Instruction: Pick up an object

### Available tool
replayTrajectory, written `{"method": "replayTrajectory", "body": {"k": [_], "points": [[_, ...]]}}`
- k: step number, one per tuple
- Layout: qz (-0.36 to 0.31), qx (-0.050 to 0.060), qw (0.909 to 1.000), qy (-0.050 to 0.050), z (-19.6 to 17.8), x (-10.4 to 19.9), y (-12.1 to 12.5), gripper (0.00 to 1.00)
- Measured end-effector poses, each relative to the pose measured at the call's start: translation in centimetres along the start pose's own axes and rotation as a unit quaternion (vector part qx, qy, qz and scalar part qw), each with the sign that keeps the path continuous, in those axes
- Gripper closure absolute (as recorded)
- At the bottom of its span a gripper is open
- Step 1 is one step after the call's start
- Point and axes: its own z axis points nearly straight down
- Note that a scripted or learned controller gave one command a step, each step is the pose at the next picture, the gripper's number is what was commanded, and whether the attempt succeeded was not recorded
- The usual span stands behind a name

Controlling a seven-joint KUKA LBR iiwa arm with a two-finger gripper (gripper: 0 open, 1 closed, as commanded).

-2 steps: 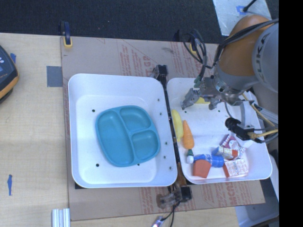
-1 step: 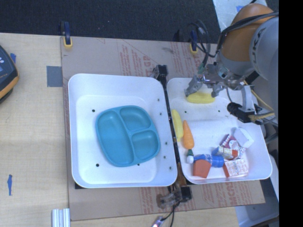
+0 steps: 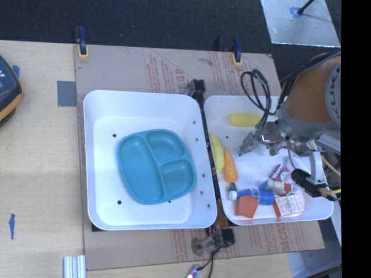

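In the right bin (image 3: pixel 215 110), pincer (image 3: pixel 248 147) near carrot (image 3: pixel 230 166) (just right).

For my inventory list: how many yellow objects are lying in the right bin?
2. One yellow piece lies near the back of the right bin, beside the gripper. Another yellow piece lies along the left wall, next to the carrot. The arm may hide others.
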Motion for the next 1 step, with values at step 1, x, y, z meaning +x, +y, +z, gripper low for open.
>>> {"method": "replayTrajectory", "body": {"k": [1], "points": [[-0.001,-0.001,1.0,0.0,4.1,1.31,6.15,0.0]]}}
